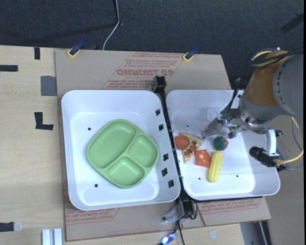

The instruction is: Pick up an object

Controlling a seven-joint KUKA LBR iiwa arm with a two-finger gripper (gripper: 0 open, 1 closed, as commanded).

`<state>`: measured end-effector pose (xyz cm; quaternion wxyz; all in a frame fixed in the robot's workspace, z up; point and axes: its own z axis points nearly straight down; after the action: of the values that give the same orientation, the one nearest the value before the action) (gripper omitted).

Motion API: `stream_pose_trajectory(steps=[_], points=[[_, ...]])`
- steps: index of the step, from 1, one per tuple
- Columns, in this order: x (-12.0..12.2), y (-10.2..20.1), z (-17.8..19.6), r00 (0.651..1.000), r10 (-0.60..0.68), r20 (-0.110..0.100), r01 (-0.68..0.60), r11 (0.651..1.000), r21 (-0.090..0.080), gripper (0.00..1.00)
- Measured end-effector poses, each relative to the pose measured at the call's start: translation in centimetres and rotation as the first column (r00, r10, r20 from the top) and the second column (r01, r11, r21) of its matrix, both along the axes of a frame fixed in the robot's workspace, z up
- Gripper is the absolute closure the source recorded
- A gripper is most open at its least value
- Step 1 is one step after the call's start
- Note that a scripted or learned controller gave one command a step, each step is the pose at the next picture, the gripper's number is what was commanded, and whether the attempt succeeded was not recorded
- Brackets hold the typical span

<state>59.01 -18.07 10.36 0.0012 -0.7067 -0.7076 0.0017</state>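
Observation:
Several toy foods lie in the right bin [245,185]. They are a red tomato [181,142], a red and yellow piece [189,152], an orange-red wedge [203,158], a yellow corn cob [215,166] and a dark green round piece [221,143]. My gripper [220,132] hangs just above the green round piece, reaching in from the right. Its fingers are spread, one grey finger [210,130] pointing left, with nothing between them. The arm's wrist hides part of the bin's right side.
The left bin [74,111] holds a green divided plate [123,152]. Both bins rest on a brown cardboard sheet [137,70] on the wooden bench. A black divider [166,137] runs between the bins. A black cable [268,157] loops at the arm's wrist.

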Motion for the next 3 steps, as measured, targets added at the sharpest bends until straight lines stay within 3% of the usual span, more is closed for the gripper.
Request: stream_pose_trajectory(steps=[1,2,3], points=[[0.1,0.0,-1.9,1.000,0.000,0.004,0.000,1.000,-0.002,0.00],[0.1,0.0,-0.8,1.000,0.001,0.007,-0.001,1.000,-0.003,1.00],[0.3,-0.7,5.1,1.000,-0.001,0.005,0.001,1.000,0.000,1.00]])
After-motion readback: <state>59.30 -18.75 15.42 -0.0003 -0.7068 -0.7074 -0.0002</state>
